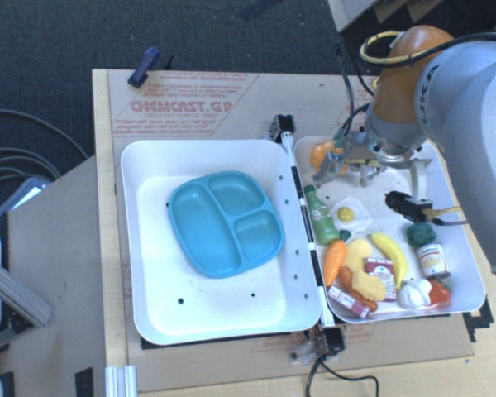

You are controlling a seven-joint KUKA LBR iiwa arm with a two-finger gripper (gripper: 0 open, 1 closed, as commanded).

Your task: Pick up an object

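The arm (446, 81) reaches in from the right and bends down over the far end of the right bin (471, 279). Its claw (347, 168) hangs low there, just above the bin floor. From this slant I cannot tell whether the claw is wide or narrow, and nothing can be seen held in it.

The things to pick all lie in that right bin.
- An orange fruit (320, 152) sits in the far left corner, just beside the claw on its left.
- Nearer the camera, a green bottle (317, 213) lies along the left wall, with a fried egg (347, 215) just beside it.
- A carrot (334, 261) leans against the same wall, and a banana (393, 255) curves beside it.
- A small jar (432, 260) stands near the right wall, with a green broccoli piece (420, 234) touching its far side.
- At the near end, a corn cob (368, 286), a sausage (351, 302) and a white garlic bulb (412, 294) crowd together.

The left bin (140, 222) holds a blue divided plate (227, 222), lying flat near its middle. Both bins rest on a brown worktop (190, 106) printed in red. A blue clip (143, 67) lies at its far left corner.
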